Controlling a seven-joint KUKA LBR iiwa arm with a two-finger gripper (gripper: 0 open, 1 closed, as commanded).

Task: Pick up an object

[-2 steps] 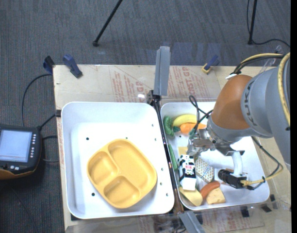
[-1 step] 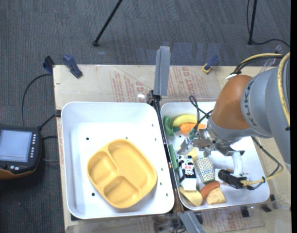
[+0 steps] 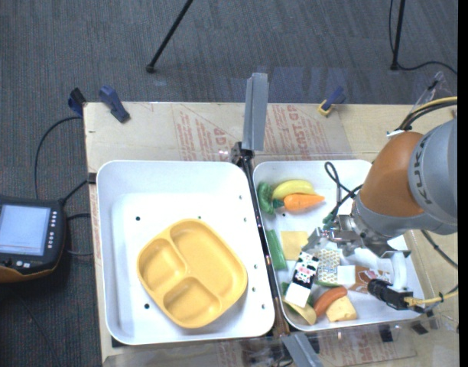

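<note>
My gripper (image 3: 331, 241) is low inside the right bin (image 3: 349, 167), over a heap of toy food near its middle. Just below it lie a cow-patterned carton (image 3: 303, 274) and a checkered packet (image 3: 329, 264). A yellow cheese slice (image 3: 292, 243) sits to its left. A banana (image 3: 293, 187) and a carrot (image 3: 303, 202) lie at the far left of that bin. A red-orange piece (image 3: 330, 296) and a yellow wedge (image 3: 342, 310) rest at the near edge. The wrist hides what is directly under it.
The left bin (image 3: 119, 205) holds a yellow divided plate (image 3: 192, 272). A green cucumber (image 3: 276, 249) lies along the wall between the bins. Blue clamps (image 3: 114, 104) sit at the bench's back edge, and a handheld pendant (image 3: 24, 235) rests off the bench to the left.
</note>
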